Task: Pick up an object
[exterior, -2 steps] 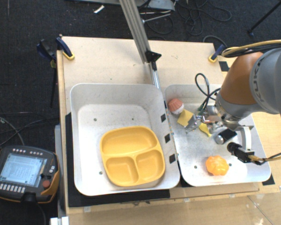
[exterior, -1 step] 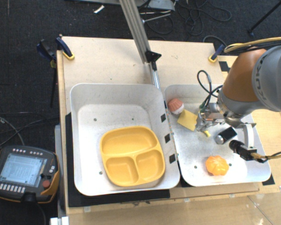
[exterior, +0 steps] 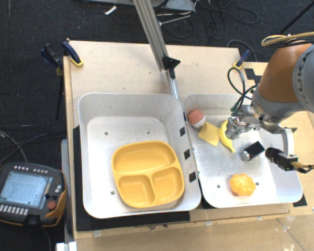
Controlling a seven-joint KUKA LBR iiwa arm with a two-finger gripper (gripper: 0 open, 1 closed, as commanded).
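1. Gripper (exterior: 233, 128) sat low in the right bin (exterior: 282, 192), over the top end of the banana (exterior: 227, 141).
2. Open or closed: couldn't tell from this angle.
3. Same bin: yellow wedge (exterior: 210, 134) just left of the banana, pink ball (exterior: 197, 117) near the back-left corner, orange fruit (exterior: 242, 184) toward the front.
4. Left bin (exterior: 94, 119) held a yellow divided plate (exterior: 147, 174).

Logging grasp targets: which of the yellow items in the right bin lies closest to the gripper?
The banana, right beside the gripper; the wedge and round fruit lie farther off.
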